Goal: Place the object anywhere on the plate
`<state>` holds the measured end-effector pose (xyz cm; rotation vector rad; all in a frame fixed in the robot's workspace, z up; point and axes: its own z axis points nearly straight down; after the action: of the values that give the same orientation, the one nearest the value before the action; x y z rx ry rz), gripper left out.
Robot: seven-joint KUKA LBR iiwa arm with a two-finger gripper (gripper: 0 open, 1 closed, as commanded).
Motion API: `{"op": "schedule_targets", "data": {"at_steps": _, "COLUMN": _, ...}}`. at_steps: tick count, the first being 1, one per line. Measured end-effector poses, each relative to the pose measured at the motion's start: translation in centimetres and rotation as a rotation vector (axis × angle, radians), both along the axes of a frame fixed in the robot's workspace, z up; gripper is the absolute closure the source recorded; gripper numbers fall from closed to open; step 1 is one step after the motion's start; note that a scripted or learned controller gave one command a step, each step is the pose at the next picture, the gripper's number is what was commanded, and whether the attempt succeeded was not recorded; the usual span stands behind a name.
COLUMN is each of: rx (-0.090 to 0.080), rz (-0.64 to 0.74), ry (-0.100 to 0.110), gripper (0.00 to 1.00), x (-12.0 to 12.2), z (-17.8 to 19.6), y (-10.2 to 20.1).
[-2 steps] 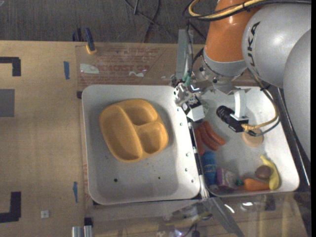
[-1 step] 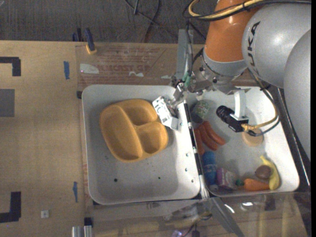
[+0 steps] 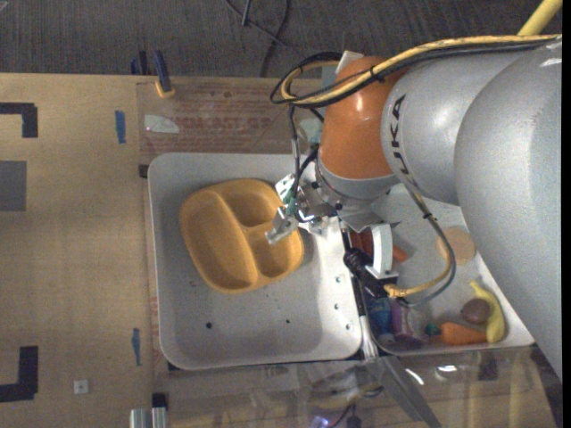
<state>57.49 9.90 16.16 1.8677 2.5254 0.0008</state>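
Checking for the object first, you will find nothing identifiable between the fingers; whether they are spread or pressed together I cannot tell. Your gripper point(image 3: 284, 227) hangs over the right edge of the yellow plate point(image 3: 236, 234), which lies in the left bin point(image 3: 250, 337). Candidate items, a banana point(image 3: 492, 310) and a carrot point(image 3: 462, 333) among them, sit in the right bin point(image 3: 446, 349). Judged from this, placement is not confirmed; nothing visibly rests on the plate.

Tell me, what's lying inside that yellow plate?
The yellow plate has bare compartments where visible. The gripper hangs over its right edge, covering that part.
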Motion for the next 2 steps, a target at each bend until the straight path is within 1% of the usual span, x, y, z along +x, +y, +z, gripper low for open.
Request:
{"op": "schedule_targets", "data": {"at_steps": 1, "rx": 0.0, "rz": -0.001, "ry": 0.0, "gripper": 0.0, "x": 0.0, "z": 0.0, "y": 0.0}}
{"op": "schedule_targets", "data": {"at_steps": 2, "rx": -0.001, "rz": 0.057, "ry": -0.004, "gripper": 0.0, "x": 6.9, "z": 8.2, "y": -3.5}}
